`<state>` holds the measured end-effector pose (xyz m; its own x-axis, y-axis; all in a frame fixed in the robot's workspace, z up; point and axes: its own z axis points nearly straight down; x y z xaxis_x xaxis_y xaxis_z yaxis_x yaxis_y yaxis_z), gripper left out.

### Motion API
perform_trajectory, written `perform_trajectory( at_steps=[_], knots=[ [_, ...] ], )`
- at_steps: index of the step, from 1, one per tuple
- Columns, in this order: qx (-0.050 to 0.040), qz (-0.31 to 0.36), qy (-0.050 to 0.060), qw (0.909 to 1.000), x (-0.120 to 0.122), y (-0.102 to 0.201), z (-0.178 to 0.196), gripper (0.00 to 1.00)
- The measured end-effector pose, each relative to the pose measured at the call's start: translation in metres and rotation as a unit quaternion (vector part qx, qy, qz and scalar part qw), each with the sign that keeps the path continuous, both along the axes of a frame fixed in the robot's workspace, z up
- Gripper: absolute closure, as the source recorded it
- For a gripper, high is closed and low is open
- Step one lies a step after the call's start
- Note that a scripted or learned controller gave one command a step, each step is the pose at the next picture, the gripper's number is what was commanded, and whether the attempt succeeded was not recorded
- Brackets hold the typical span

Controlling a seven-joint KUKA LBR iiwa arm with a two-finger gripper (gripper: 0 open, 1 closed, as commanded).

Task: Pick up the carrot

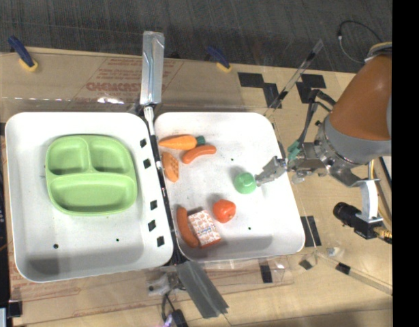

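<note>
The carrot point(178, 142), orange with a green top, lies on its side near the far left corner of the right bin point(264, 131). My gripper point(269, 171) hangs over the right side of that bin, just right of a small green object point(245, 182). It is well to the right of the carrot and apart from it. Nothing shows in its grasp.
Near the carrot lie an orange sausage point(199, 154) and a ridged orange piece point(170, 165). A red tomato point(223, 210), a brown sausage point(186, 227) and a small carton point(206, 229) sit toward the front. The left bin point(25, 203) holds a green divided plate point(92, 174).
</note>
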<state>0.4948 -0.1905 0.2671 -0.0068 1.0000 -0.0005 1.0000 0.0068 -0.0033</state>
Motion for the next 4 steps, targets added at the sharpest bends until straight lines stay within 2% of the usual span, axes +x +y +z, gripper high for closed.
perform_trajectory(
  at_steps=[1,2,3,4],
  knots=[
    [0.0015,0.331,0.0,0.9435,0.043,0.052,-0.093,0.0],
    [0.0001,0.202,-0.001,0.9793,0.07,0.068,-0.071,0.0],
    [0.0007,0.225,0.0,0.9744,0.137,0.087,-0.121,0.0],
    [-0.0011,0.207,-0.004,0.9784,0.164,0.081,-0.172,0.0]
  ],
)
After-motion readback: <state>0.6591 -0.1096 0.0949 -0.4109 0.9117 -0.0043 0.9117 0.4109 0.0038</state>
